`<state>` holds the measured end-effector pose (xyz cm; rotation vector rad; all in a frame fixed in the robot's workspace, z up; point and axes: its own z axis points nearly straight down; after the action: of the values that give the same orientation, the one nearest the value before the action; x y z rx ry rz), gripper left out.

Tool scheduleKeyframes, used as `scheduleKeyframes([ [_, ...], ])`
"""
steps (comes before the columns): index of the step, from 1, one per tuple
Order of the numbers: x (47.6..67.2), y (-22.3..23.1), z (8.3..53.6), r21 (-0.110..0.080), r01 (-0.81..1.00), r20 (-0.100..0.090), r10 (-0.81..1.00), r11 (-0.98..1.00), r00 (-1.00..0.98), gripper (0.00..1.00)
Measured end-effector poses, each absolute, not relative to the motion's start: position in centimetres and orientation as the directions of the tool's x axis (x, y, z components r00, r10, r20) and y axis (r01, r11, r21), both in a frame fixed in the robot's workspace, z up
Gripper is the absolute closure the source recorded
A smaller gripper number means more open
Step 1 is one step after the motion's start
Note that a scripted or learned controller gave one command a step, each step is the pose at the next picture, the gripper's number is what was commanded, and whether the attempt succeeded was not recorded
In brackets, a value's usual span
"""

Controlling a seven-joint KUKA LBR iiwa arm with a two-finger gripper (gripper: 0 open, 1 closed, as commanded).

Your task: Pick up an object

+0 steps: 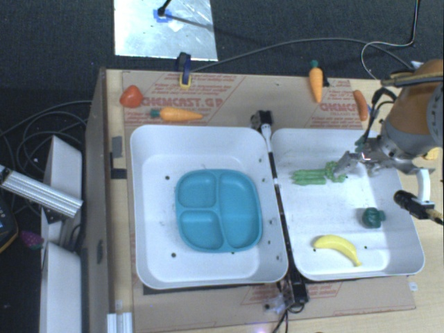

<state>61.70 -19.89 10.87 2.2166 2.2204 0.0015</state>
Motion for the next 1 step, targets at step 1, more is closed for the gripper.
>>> scheduleKeyframes([
  [1, 57.16, -20.66, 8.39, 0.0, 1.0, 0.0, 1.0, 0.001, -0.001, 0.0],
])
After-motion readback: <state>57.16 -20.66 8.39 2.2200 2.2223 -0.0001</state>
